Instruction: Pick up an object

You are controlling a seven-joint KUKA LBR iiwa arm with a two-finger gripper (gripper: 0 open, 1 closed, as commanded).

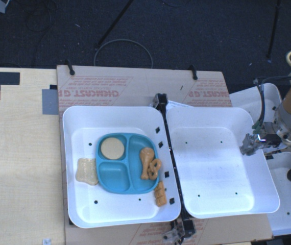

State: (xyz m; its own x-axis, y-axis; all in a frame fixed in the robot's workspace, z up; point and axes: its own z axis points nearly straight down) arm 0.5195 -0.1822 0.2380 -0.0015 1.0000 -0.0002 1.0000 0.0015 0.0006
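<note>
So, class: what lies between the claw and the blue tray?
In the camera view, the bare floor of the right bin, then the black divider where the bins meet, separate the claw from the tray.

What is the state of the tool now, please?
Tool: at the right bin's right rim; open or shut cannot be told; nothing seen held.
</note>
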